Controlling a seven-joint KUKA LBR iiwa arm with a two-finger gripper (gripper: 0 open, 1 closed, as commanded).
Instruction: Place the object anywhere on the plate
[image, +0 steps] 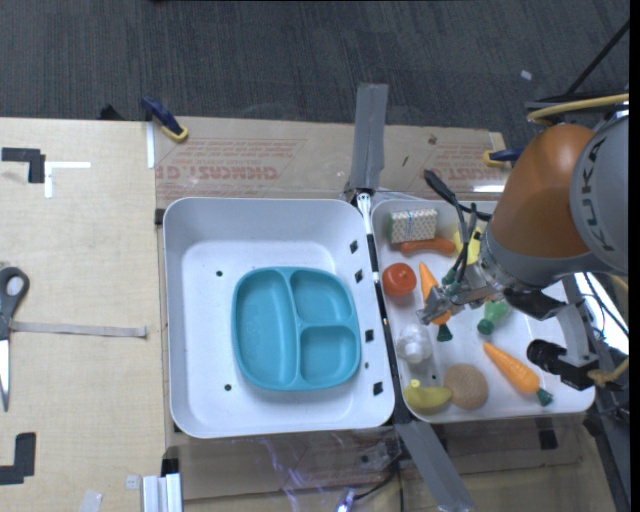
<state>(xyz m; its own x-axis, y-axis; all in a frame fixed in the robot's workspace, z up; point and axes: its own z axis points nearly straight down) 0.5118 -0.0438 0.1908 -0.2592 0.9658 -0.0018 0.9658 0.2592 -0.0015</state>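
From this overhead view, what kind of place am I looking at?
Most likely a robotics lab test bench: a KUKA arm reaches over two white bins, toy food such as a plastic carrot fills one, and clamps and tape hold the setup down.

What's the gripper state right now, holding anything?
Gripper: low in the right bin among the toy food, beside a small carrot; open or closed cannot be told, no object visibly held. Plate bare.
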